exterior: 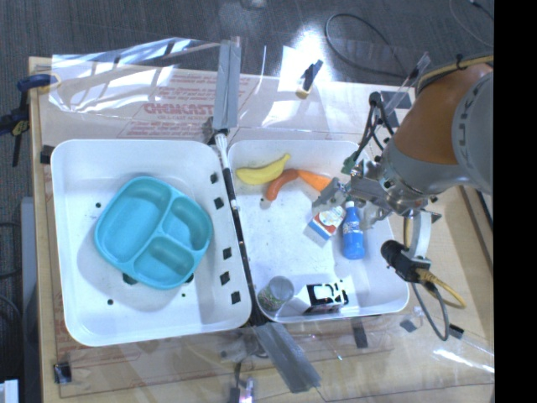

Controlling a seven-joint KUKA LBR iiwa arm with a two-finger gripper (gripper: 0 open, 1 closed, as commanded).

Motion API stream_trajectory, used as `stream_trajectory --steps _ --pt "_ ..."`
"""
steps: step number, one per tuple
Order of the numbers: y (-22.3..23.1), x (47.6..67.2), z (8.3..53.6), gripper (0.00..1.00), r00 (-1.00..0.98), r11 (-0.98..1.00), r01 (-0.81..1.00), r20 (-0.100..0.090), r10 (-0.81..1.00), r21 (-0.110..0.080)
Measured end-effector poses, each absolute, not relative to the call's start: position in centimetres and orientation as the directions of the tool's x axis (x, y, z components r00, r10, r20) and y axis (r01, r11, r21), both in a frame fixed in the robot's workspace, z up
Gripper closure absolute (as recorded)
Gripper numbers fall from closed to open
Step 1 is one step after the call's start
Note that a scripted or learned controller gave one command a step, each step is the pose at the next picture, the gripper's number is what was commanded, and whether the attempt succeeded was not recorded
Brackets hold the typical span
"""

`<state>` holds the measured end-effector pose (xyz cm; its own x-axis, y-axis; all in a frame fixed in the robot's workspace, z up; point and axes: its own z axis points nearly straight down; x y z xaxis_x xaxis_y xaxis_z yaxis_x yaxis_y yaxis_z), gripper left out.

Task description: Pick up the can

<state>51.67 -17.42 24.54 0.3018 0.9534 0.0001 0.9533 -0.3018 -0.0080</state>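
The can stands upright in the near left corner of the right bin, its round metal top facing up. My gripper hangs over the middle right of that bin, well away from the can. It is just above a blue bottle and a small red, white and blue carton. Grey wrist parts hide the gripper's tips.
A banana and a carrot lie at the far side of the right bin. A black box sits beside the can at the near wall. The left bin holds a blue divided plate.
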Motion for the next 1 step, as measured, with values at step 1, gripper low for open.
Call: stream_trajectory --steps 1 --pt "-16.03 56.48 8.86 0.0 0.079 -0.079 0.997 0.001 0.997 -0.007"
